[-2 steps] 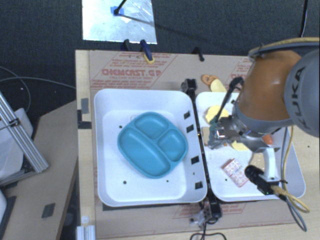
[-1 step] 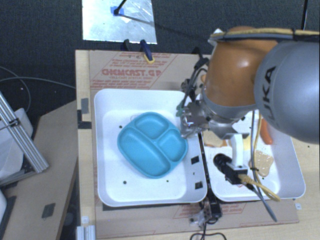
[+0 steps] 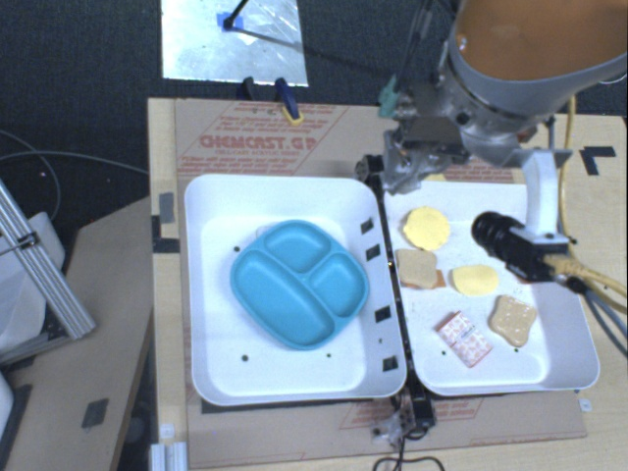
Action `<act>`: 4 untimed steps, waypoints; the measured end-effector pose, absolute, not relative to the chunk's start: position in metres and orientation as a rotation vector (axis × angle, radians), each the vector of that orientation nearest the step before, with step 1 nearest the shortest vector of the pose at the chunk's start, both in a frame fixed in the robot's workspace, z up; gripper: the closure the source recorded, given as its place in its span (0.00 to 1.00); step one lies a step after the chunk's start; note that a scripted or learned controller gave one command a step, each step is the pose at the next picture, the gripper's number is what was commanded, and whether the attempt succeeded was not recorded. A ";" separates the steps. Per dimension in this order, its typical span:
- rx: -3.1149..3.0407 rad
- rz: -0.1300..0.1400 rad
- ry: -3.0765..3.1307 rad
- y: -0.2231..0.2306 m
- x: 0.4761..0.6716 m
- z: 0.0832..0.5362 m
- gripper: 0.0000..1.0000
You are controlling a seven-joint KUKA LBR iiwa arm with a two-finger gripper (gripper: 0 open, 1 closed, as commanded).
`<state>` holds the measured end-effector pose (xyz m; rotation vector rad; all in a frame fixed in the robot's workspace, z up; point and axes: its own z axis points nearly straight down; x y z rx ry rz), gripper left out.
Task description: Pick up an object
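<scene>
Camera view: the task looks to be at its approach step, with nothing lifted yet. The arm (image 3: 535, 37) reaches in from the right and hangs over the back edge of the right bin (image 3: 574, 361), its orange band high in the picture and the wrist tilted down toward the bins' divider. The end effector (image 3: 407, 170) sits near the back left corner of that bin; how it is set I cannot tell.

Candidate objects lie in the right bin: a round yellow piece (image 3: 427, 229), a toast slice (image 3: 420, 269), a yellow oval (image 3: 475, 280), a pink wafer (image 3: 464, 339) and a tan piece (image 3: 512, 320). The blue divided plate (image 3: 298, 283) rests in the left bin (image 3: 211, 263).

Next, I judge, it should centre over one item, probably the yellow round just beside it, then descend.
</scene>
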<state>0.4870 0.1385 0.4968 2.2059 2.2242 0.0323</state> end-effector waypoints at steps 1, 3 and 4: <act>2.223 -0.017 2.228 0.162 0.485 0.325 1.00; 2.210 0.025 2.222 0.187 0.579 0.318 1.00; 2.215 -0.003 2.231 0.237 0.595 0.225 1.00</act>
